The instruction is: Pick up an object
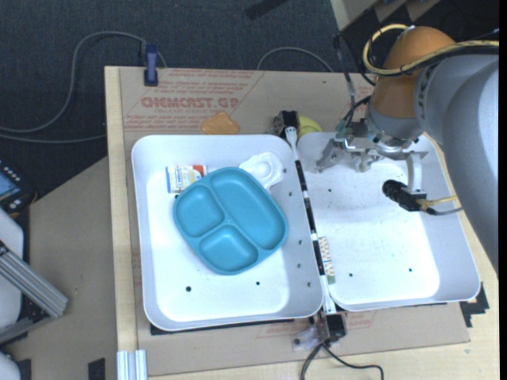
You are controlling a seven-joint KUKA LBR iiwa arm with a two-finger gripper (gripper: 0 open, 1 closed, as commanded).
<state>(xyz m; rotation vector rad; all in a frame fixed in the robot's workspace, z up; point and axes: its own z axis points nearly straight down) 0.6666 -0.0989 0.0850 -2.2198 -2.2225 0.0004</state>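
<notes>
The end effector (pixel 348 155) was seen poised over the far corner of the right bin (pixel 396 275), its two metal fingers spread apart with nothing between them, which suggested that a descent for a grasp was being prepared rather than a lift completed. No object could be made out on the bin floor directly beneath it. Just beside the end effector, beyond the bin wall and toward the dividing rims, a small yellow object (pixel 307 125) and a dark piece (pixel 285 120) were lodged on the table (pixel 119 212), probably out of reach of a vertical grasp. Farther off, across the divide, the left bin (pixel 158 291) held the likely candidates: a blue divided plate (pixel 230 220) lying flat in the middle, a white lidded cup (pixel 263 167) touching the plate's edge nearest the end effector, and a small printed packet (pixel 184 176) partly tucked under the plate's far rim. An orange item (pixel 220 123) rested on the table beyond that bin. The plate's broad, shallow shape was judged awkward for a two-finger grip.
</notes>
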